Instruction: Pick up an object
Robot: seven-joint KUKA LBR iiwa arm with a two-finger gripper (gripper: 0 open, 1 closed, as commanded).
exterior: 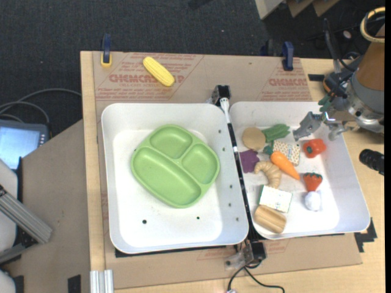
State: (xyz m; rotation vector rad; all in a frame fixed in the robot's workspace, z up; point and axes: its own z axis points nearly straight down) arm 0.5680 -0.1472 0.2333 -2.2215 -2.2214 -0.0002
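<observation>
I read red "CHEMCRAFT" print on the board (183, 72) behind the bins. Gripper (317, 124) over the right bin (348, 182), open, holding nothing; tomato (314, 147) just beside it.

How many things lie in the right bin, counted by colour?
Right bin, by colour as far as the view tells:
Red: 2, tomato and strawberry
Orange: 1, carrot
Green: 1, leafy vegetable
Purple: 1, purple piece
Tan or brown: 3, round cookie, croissant, bread loaf
White or pale: 3, patterned packet, carton, white ball
Total: 11
</observation>
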